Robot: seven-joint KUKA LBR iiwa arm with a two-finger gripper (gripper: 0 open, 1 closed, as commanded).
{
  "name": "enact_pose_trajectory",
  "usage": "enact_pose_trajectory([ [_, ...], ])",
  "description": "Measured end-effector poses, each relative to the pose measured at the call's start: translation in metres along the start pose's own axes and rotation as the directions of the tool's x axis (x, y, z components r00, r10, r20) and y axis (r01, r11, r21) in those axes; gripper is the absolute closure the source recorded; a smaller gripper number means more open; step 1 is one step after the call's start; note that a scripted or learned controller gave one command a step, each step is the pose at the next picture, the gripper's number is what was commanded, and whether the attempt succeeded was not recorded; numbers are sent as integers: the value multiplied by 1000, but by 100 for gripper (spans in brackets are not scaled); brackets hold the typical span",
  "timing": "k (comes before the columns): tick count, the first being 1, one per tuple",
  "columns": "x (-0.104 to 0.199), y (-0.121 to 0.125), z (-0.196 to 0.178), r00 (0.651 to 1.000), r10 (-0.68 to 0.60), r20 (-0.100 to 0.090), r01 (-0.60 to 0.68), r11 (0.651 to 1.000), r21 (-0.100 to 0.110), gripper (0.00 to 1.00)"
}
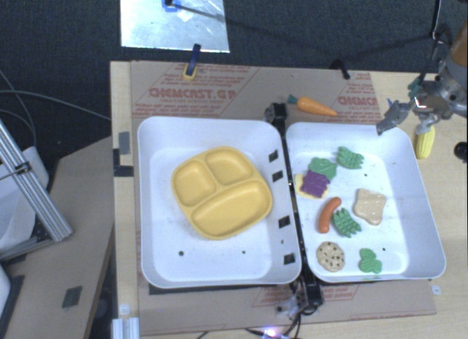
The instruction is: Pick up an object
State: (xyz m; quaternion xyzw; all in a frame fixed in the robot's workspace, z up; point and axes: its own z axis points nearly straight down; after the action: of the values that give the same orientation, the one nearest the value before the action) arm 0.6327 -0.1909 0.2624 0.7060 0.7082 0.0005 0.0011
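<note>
The right bin [420,184] holds several toy foods: a purple piece [314,183], a red sausage [329,214], a slice of toast [369,206], a cookie [330,256] and several green leafy pieces [349,158]. My gripper [407,117] hovers above the bin's far right corner, well above the toys. It is open, with one finger [386,120] reaching left over the bin's rim and nothing between the fingers. A yellow corn cob [423,142] lies just outside the bin, below the gripper.
The left bin [157,257] holds a yellow divided plate [221,191]. An orange carrot [313,106] lies on the cardboard behind the bins. A metal frame [29,191] stands at the left, beyond the bench.
</note>
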Motion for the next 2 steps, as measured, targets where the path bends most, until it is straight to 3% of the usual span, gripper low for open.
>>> enact_pose_trajectory([
  [1,0,1,-12,1000,-4,1,4,1000,-5,100],
  [2,49,-9,-90,1000,-7,0,7,1000,-9,100],
])
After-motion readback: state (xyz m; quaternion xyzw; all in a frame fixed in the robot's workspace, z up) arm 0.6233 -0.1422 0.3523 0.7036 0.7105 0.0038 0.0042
